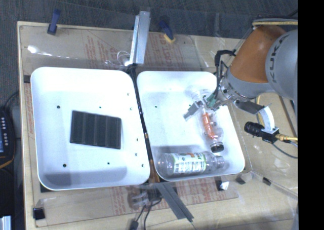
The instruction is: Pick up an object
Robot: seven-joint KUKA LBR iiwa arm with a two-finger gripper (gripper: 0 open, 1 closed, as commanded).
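The gripper (198,106) hangs low in the right bin (167,84), just above the small orange bottle (209,127); whether it is open I cannot tell; nothing is seen in its hold. Best to centre over the bottle's body, across its width. A clear bottle (190,163) lies near; the left bin (50,82) holds a dark pad (96,129).

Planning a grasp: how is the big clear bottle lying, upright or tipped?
Tipped: the bottle lies on its side along the right bin's near wall, cap pointing right.
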